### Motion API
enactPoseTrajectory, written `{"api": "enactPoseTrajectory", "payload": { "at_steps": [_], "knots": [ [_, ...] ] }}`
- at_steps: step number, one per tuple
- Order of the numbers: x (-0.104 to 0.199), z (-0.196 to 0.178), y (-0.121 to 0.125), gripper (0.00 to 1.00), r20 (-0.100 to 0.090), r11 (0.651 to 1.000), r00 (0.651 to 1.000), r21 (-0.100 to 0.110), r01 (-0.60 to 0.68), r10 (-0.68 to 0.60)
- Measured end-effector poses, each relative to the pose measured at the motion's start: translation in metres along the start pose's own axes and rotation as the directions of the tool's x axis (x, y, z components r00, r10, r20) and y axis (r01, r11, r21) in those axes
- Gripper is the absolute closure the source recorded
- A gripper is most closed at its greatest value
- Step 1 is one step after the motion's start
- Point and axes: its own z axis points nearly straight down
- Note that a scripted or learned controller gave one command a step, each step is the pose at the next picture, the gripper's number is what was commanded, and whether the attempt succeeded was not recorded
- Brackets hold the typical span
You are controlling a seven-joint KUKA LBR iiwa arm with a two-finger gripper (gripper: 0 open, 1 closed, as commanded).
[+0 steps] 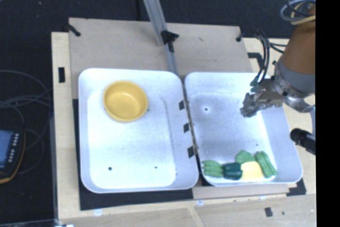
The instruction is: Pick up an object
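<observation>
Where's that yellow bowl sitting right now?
The yellow bowl sits in the left bin, near its far left corner, well apart from the gripper over the right bin.

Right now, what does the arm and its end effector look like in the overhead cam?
The arm comes in from the right: an orange band above a grey wrist section. Dark cables loop along its left side down toward the tool. The gripper is a compact grey metal assembly, darker at the tip. No markings are legible at this resolution.
</observation>
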Motion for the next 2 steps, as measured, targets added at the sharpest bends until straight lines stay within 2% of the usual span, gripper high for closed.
{"api": "enactPoseTrajectory", "payload": {
  "at_steps": [2],
  "knots": [
    [0.094, 0.029, 0.022, 1.00, -0.001, 1.000, 1.000, 0.003, 0.001, -0.001]
  ]
}}
